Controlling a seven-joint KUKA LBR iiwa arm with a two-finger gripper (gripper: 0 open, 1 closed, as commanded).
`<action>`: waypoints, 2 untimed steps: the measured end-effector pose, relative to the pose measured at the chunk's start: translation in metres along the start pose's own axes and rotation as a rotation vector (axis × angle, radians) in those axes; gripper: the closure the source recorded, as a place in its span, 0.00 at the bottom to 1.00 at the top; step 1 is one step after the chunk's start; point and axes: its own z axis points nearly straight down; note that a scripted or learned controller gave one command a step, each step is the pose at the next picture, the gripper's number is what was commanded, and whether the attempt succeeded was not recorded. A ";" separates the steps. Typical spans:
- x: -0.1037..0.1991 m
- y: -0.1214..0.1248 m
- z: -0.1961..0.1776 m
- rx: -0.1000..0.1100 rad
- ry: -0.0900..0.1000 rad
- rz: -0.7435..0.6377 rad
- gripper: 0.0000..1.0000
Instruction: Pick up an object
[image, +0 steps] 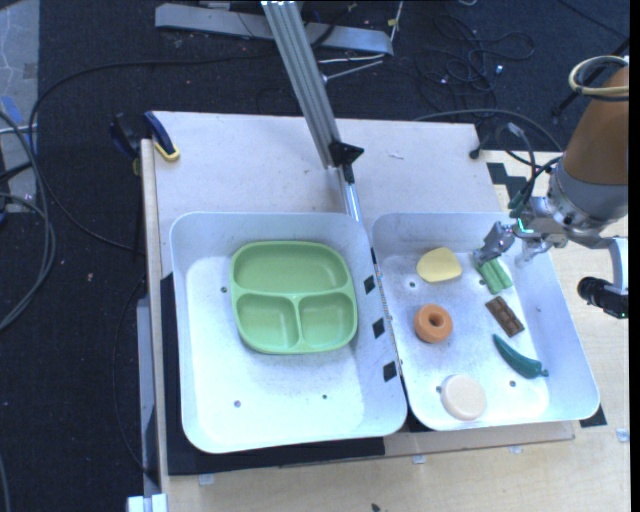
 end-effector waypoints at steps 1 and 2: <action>0.000 0.001 -0.002 -0.004 -0.001 -0.001 0.00; -0.004 0.000 0.062 0.003 0.001 0.002 0.00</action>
